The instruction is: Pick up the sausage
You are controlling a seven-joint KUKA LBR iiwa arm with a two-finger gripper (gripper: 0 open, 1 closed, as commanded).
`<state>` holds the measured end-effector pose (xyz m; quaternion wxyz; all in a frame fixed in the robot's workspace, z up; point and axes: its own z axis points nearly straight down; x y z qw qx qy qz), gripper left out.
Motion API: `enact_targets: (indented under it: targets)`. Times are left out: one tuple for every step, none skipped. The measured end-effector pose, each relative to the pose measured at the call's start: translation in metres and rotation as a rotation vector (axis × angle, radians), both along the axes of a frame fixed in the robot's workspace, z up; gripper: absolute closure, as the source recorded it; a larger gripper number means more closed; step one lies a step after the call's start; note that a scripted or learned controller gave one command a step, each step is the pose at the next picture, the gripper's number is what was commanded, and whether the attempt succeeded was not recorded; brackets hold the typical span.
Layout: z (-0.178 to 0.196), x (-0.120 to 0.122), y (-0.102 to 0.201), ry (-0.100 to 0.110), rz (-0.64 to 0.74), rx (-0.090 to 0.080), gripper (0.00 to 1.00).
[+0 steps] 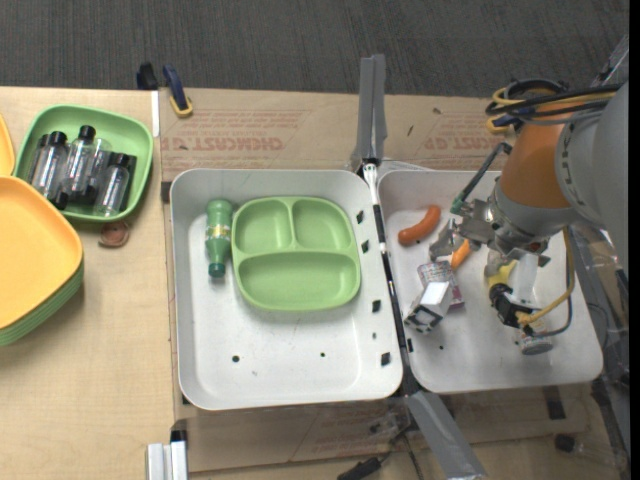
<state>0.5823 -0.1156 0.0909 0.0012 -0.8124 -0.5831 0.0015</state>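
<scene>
The sausage (419,224) is seen near the right bin's (560,368) back-left edge, bare floor around it; the jaws' (462,240) spread cannot be told.

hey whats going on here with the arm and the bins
A grey KUKA arm with an orange band reaches into the right bin, its pincer low beside the sausage it is meant to pick up. The sausage lies on the bin floor, not yet lifted. Nearby sit a small orange piece and a small packet. The left bin holds a green divided plate and a green bottle.
</scene>
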Motion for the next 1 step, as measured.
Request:
enact_targets:
  targets:
    - [0.0001,0.0000,-0.0001,0.000,0.000,0.000,0.00]
